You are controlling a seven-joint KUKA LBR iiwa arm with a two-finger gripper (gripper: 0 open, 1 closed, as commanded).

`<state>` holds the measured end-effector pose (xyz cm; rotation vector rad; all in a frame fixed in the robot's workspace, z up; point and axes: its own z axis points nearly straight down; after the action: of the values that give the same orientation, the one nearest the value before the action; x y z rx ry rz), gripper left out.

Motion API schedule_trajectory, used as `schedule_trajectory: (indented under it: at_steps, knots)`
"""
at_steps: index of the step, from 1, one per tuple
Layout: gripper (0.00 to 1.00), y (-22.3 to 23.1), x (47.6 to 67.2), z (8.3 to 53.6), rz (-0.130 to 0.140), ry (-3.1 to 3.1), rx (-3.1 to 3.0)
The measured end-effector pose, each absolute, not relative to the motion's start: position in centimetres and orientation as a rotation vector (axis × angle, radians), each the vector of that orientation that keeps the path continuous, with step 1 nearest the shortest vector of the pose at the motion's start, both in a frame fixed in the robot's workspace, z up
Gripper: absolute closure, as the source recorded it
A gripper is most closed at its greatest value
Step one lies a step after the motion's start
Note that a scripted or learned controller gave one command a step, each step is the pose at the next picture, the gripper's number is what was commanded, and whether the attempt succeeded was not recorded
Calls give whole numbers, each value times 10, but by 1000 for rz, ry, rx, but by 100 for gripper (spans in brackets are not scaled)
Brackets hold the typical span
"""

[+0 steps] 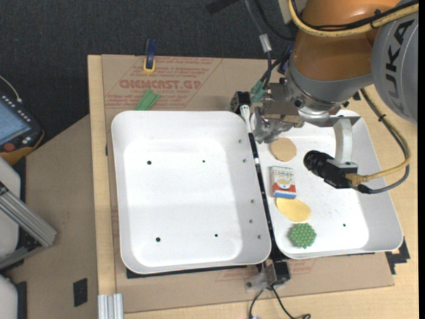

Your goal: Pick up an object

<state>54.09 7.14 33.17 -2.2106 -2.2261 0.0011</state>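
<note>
Arm (345, 38) reaches in low over the right bin (382, 224), wrist bulk parked at that bin's far-left corner, right by the seam with the left bin (133, 145). Looks lined up for a straight-down grab there. Gripper (265, 130) sits just beyond the tan round cookie (284, 149), nearly touching its far edge — whether it is clenched, released or grasping anything, can't tell; the wrist housing covers the working end.

All candidate objects sit in the right bin, strung along its left wall: cookie nearest the gripper, then a small red-and-white box (283, 181), a yellow flat oval (293, 209), and a green bumpy ball (302, 234) at the near end. My guess is the cookie is the target, being closest.

Hard to read: a black cylinder (327, 167) with cable beside the cookie — probably part of the rig, not sure. Far edge of the right bin is hidden under the arm. Box label is too small to read.
</note>
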Motion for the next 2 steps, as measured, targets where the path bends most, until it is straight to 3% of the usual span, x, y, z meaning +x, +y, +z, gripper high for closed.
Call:
schedule_trajectory:
  at_steps: [1,2]
  knots:
    - [100,126,475,261,15,-2222,-2207]
    - [100,-11,480,293,-2,-2212,-2240]
